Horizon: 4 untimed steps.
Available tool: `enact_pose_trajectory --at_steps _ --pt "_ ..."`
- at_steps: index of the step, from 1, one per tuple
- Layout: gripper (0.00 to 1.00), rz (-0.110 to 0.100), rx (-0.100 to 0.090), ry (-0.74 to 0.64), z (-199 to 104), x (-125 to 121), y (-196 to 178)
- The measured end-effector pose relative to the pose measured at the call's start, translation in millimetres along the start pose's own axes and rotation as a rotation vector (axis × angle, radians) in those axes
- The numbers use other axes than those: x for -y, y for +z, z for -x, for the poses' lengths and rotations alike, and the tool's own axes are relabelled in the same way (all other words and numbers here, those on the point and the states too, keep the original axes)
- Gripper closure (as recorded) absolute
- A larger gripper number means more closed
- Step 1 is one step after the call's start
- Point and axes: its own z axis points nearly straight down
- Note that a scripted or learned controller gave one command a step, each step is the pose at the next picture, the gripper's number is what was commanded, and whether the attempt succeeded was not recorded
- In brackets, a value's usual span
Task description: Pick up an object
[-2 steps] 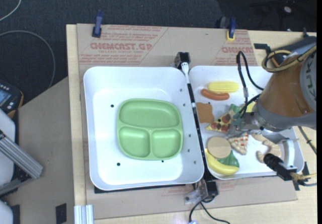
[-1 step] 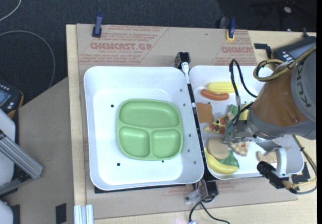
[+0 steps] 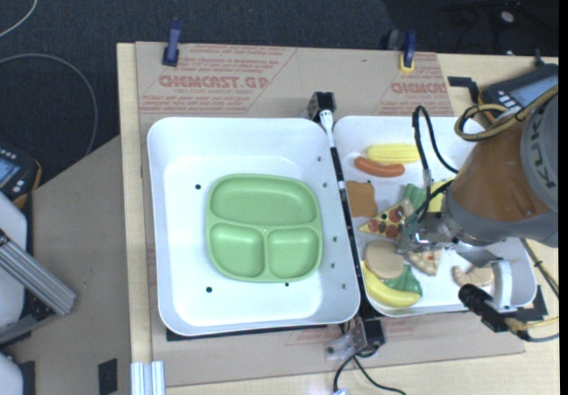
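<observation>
A divided plate lay in the left bin; toy foods crowded the right bin, the arm above them

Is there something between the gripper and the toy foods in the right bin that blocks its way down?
Nothing visible blocks it. The gripper is already low in the right bin, among the pizza slice, banana and other toys crowded around it.
</observation>
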Motion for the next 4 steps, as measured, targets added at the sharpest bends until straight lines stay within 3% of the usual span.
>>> enact_pose_trajectory --at_steps 4 --pt "1.0 0.002 0.007 0.003 -4.8 0.4 -0.2"
